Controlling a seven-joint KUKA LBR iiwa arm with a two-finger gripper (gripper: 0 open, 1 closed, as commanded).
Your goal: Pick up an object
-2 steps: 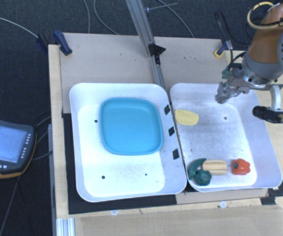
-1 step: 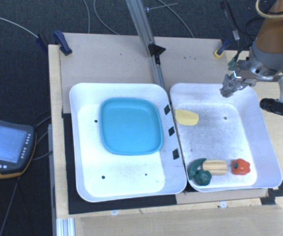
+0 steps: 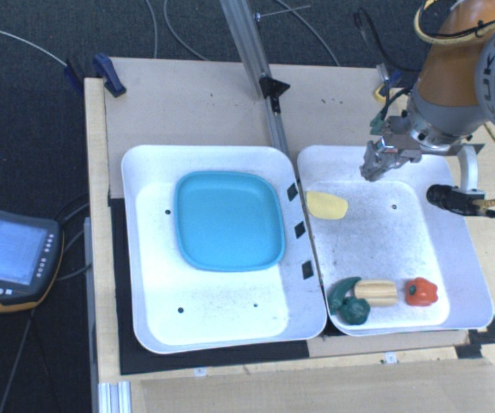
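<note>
— In the right bin [image 3: 454, 256], where's your target?
— The yellow piece [image 3: 326, 205] lies by its left wall. Your end effector [image 3: 376, 167] hovers near; grip state, I cannot tell. Centre over it, then descend straight.

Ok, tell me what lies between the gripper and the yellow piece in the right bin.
Nothing: in the camera view, bare white bin floor separates the gripper from the yellow piece.

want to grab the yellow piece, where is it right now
The yellow piece lies in the right bin, near its upper left corner beside the wall shared with the left bin, apart from the hand.
</note>
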